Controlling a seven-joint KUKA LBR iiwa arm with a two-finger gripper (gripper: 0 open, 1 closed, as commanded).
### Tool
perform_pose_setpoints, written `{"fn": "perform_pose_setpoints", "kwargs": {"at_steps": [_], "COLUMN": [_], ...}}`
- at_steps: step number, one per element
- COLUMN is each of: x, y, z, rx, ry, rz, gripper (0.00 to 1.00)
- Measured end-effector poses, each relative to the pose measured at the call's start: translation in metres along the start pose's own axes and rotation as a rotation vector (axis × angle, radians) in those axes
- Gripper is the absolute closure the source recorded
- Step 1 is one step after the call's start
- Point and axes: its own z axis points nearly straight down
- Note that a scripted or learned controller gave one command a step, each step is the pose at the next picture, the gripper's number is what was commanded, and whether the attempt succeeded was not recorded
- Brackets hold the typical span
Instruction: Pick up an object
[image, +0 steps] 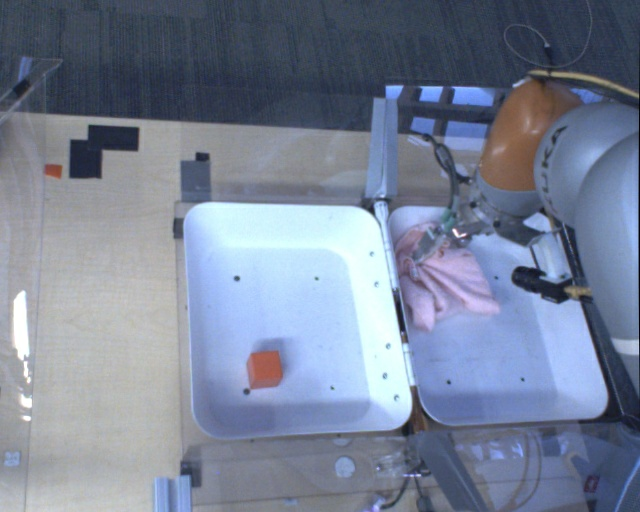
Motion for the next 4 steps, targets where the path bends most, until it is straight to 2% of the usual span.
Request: {"fn": "perform_pose_setpoints", "kwargs": {"at_steps": [1,2,3,4], "x": [0.003,0.004,0.004,0.011], "y": [-0.009,-0.005,-0.005,-0.019], "z": [0.002,-0.010,-0.009,-0.099], "rx": [-0.017,-0.025,-0.023,-0.012], "ry": [-0.005,-0.006,-0.005,0.000], "rz": [-0.038,-0.042,-0.042,-0.015], "gripper": [0.00,1.00,0.00,0.00]}}
